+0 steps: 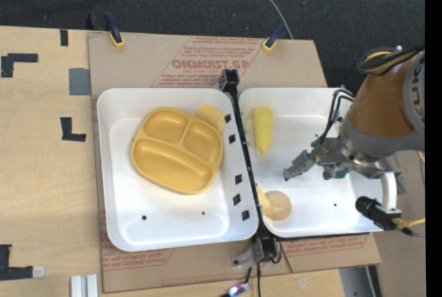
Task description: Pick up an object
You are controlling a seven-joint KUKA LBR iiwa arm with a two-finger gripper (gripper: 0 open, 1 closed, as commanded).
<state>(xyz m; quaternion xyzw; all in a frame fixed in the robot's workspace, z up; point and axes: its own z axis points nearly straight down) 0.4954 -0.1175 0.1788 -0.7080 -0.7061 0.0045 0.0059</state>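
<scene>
Hovering: gripper (295, 170) over right bin (311, 221) | fingers slightly parted | holding nothing | touching nothing

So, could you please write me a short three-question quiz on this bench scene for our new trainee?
1. True or false: the yellow divided plate lies in the right bin.
2. Which item lies nearest the gripper?
A. the yellow divided plate
B. the yellow corn cob
C. the round beige object
3. Fill in: the blue clamps hold the ______ sheet under the bins.

Key:
1. False; it lies in the left bin.
2. C; it sits just below the gripper in the camera view, near the divider.
3. Cardboard.
</scene>
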